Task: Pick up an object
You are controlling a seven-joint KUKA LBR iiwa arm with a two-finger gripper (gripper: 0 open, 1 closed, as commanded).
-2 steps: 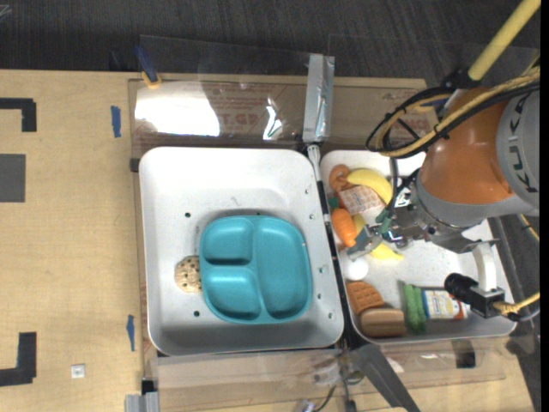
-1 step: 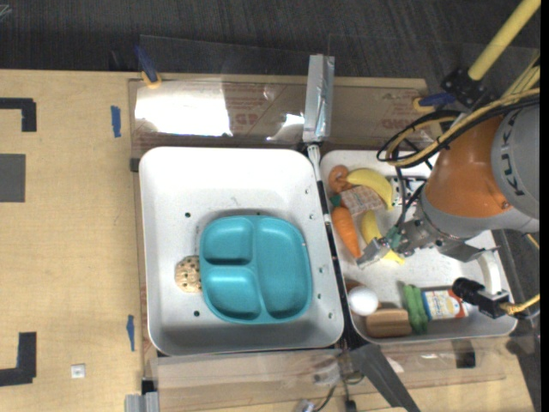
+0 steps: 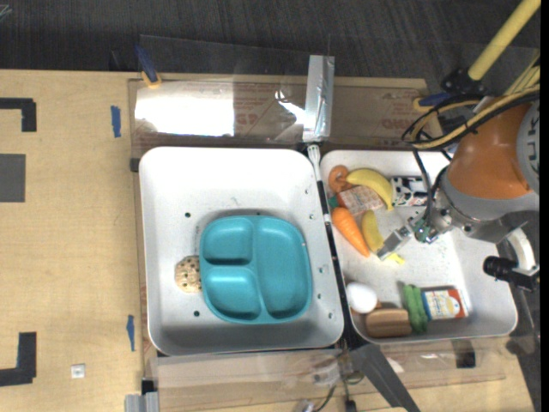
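Toys crowd the right bin (image 3: pixel 502 320) beneath my gripper (image 3: pixel 422 230); I cannot tell its state. Beside it to the left lie 1 carrot (image 3: pixel 351 231) and 1 banana (image 3: pixel 371 181).

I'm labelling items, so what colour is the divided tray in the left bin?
Teal blue; the divided tray shows best in the overhead camera view.

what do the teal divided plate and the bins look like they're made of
Teal plate: probably molded plastic, smooth with a soft sheen and rounded compartment ridges. Left bin and right bin: likely thin white plastic, slightly glossy, with rounded formed corners.
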